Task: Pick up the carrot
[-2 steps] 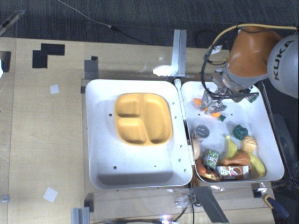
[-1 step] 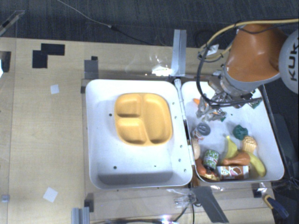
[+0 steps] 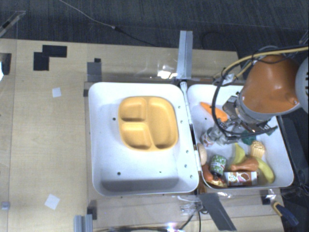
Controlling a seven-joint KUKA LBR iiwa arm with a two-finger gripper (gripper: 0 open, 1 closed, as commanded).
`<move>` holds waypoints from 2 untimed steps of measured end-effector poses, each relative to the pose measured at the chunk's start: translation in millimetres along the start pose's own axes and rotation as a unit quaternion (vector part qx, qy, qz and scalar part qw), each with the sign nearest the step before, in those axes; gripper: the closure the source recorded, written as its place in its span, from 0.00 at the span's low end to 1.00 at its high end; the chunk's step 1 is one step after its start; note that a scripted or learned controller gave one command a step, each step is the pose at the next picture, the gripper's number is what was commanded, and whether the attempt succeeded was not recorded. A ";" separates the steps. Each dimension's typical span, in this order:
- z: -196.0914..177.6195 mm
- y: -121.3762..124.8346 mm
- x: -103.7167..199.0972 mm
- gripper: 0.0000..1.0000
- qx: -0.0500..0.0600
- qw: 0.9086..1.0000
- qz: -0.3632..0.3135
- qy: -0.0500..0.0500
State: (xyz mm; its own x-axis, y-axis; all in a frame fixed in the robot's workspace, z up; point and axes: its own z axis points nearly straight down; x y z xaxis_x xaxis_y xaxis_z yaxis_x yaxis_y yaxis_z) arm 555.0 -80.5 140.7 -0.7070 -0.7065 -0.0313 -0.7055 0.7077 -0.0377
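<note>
While the gripper [image 3: 216, 135] hangs over the left side of the right bin [image 3: 286, 154], I cannot tell how it is set. The carrot [image 3: 213, 110] lies apart from it, toward that bin's far left corner. A yellow tray [image 3: 147, 122] with 3 compartments sits mid left bin [image 3: 103, 144].
</note>
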 end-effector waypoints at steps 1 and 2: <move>-48.5 61.3 16.4 1.00 -0.018 0.987 -0.162 0.009; -43.8 -17.8 -21.2 1.00 -0.019 0.951 -0.309 0.006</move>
